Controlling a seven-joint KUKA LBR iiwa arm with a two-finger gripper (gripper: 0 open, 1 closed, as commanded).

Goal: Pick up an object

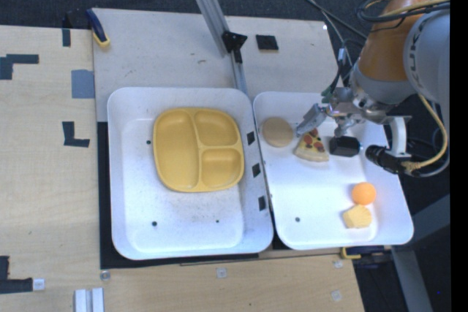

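Pincer [327, 132] splayed wide over the pizza slice [312, 147] — slice's upper tip partly hidden.

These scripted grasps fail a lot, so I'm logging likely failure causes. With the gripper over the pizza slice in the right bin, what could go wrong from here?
1. The pizza slice lies flat and thin, so the gripper may close above it and come up with nothing.
2. The round tan cookie sits just beside the slice; a finger could nudge it or catch it instead.
3. Both lie near the right bin wall by the divider, so a push could jam them there.
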